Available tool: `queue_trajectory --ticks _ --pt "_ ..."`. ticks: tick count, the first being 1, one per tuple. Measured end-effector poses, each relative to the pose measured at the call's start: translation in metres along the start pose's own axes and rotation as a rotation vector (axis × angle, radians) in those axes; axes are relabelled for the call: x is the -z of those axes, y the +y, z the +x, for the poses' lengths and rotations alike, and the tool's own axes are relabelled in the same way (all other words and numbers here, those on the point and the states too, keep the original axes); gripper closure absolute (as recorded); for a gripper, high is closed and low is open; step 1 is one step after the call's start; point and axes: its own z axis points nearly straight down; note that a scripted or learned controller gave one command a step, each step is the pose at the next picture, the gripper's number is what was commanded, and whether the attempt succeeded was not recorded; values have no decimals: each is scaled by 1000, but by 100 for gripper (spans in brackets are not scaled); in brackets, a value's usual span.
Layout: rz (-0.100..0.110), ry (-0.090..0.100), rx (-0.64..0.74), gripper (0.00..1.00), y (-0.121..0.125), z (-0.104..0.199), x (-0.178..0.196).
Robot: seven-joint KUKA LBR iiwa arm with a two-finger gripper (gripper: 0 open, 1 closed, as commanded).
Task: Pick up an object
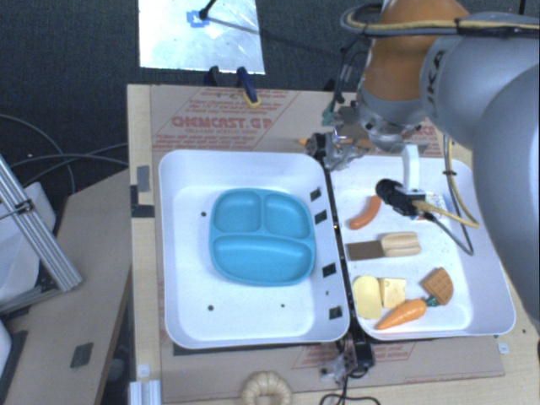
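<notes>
The left bin (187,310) holds a blue plate (261,236), the right bin (483,287) a carrot (402,313) and sausage (365,213); pincer (339,148) state unclear

You can pass all round the blue plate (261,236) in the left bin (190,192), widest at 6 o'clock. In the right bin (483,300), the arm (494,83) covers 12 o'clock; carrot (402,313), cheese (367,296) and waffle (437,285) crowd 6 o'clock.

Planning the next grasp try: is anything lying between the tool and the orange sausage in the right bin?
Nothing visible does. The tool hangs at the right bin's far left corner; only bare white floor lies between it and the sausage.
</notes>
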Motion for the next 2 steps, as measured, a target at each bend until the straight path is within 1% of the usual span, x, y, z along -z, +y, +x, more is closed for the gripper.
queue_trajectory --ticks 1,2 --pt "0 -2 -3 100 14 42 -8" --pt "2 -2 -3 100 9 59 -16"
